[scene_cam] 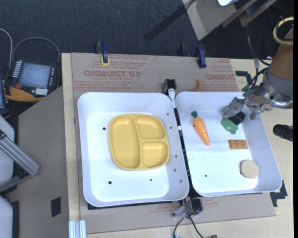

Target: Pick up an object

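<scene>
Overhead: left bin (93, 139) and right bin (219, 181) on a cardboard bench (139, 69), dark carpet (93, 23) behind.
Gripper (236, 114) just beside a green piece (229, 124) in the right bin, near a carrot (201, 130); spread or pressed, cannot tell.

lighting: bright and even, from above. the left bin (93, 176) and right bin (265, 158) read near-white with little surface tone, close to overexposed. shadows: soft and short. a faint one lies along the lower edge of the yellow plate (138, 141) and another beside the carrot (201, 130). glare: a blown-out patch (226, 2) at the top edge, right of centre. the dark floor (116, 23) is underexposed, with little detail. sharpness: moderate overall. fine detail around the gripper (240, 114) is soft and does not resolve. the bench (139, 69) edges read straight.
</scene>
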Robot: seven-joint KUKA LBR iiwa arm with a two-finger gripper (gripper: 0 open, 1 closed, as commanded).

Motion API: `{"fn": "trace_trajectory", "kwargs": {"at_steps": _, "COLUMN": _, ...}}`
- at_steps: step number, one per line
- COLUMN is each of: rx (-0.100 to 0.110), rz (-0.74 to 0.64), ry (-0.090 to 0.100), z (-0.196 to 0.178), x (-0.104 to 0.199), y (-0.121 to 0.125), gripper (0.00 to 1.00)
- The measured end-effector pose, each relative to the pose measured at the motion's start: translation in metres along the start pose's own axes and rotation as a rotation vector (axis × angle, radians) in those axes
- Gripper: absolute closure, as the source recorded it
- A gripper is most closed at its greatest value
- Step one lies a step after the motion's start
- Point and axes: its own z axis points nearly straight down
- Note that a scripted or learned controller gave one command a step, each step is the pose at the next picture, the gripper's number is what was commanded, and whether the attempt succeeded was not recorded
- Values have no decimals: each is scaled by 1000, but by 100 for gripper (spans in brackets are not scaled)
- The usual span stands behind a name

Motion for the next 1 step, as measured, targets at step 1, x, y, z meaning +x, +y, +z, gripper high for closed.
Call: {"fn": "trace_trajectory", "kwargs": {"at_steps": 1, "rx": -13, "rz": -3, "ry": -2, "z": -7, "x": 0, "y": 3, "gripper": 0}}
